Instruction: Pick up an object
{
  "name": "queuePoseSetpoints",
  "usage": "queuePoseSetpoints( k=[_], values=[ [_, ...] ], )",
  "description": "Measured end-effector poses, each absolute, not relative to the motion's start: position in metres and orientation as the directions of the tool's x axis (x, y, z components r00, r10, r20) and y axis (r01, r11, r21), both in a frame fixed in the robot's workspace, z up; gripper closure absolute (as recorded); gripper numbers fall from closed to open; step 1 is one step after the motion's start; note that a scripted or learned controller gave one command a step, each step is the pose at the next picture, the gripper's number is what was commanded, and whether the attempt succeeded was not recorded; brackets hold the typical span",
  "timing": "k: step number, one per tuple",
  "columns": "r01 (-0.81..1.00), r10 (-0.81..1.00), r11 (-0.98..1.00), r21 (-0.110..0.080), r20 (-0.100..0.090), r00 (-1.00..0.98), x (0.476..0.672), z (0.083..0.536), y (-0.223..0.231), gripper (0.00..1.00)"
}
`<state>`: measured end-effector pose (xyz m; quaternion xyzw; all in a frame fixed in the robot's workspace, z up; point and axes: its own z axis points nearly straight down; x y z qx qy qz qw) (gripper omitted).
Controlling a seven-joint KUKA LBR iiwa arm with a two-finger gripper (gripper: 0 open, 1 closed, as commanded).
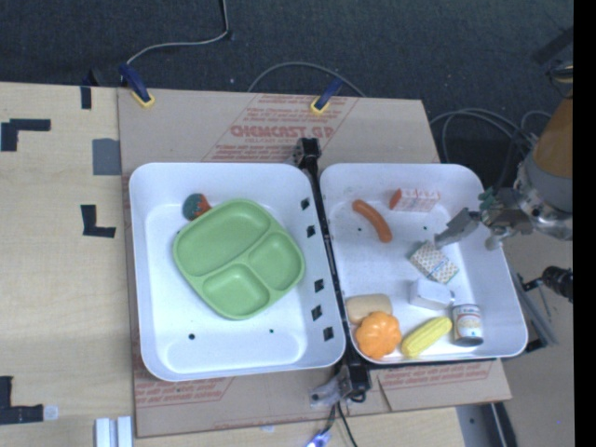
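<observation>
Arm sitting at the right bin's (484, 250) right rim, jaws spread wide and gripping nothing.
Gripper (477, 222) is hanging over the bin's right edge, one finger (456, 226) pointing left toward the checkered packet (434, 263), not touching it. Right bin is also carrying a sausage (372, 220) and a red-and-white wrapper (414, 198) at the far side, a white block (430, 294) mid-bin, and along the near wall a tan bun (369, 305), orange pumpkin (377, 334), yellow corn (425, 335) and small can (467, 324). Left bin (154, 250) is holding a green divided tray (238, 258) with a small red-green item (196, 206) just beside its far-left corner. Both bins are sitting on a cardboard sheet (270, 128) clipped at the far edge by two yellow-blue clamps (140, 92). Desk (56, 277) is pale wood with black tape marks. Dark blue carpet (372, 26) is running behind, with a white cable (222, 12) trailing across it.
</observation>
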<state>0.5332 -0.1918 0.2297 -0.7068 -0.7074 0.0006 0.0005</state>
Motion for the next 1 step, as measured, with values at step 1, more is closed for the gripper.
queuePoseSetpoints(
  k=[1],
  values=[
    [1.0,1.0,0.002,-0.003,0.001,-0.002,0.5835,0.1528,-0.1541,0.0]
  ],
)
